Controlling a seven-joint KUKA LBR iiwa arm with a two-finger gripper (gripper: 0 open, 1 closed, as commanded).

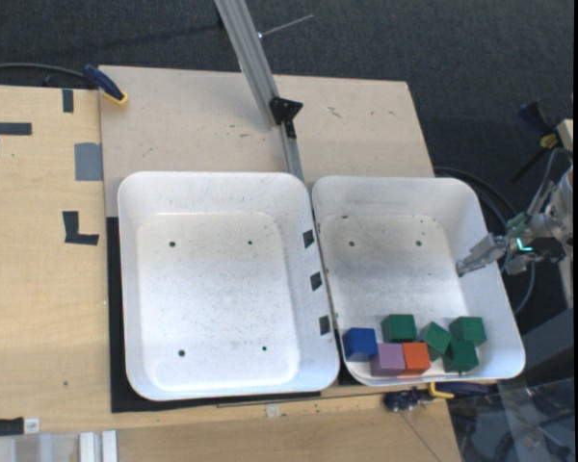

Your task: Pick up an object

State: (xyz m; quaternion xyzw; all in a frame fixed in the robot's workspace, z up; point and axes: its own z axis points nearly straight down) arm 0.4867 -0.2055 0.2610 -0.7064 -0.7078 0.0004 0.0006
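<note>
Several small blocks huddle in the front corner of the right bin: a blue one, a purple one, an orange one and several green ones. My gripper hangs over that bin's right rim, above and behind the blocks and apart from them. It looks small and grey, and a teal light glows on the wrist behind it. Nothing shows in its grasp.
The left bin sits beside the right one, and their rims touch in the middle. A slanted metal rail comes down from the back to the bins' junction. A blue and yellow tool lies at the bench's far left. Cables run at the right.
</note>
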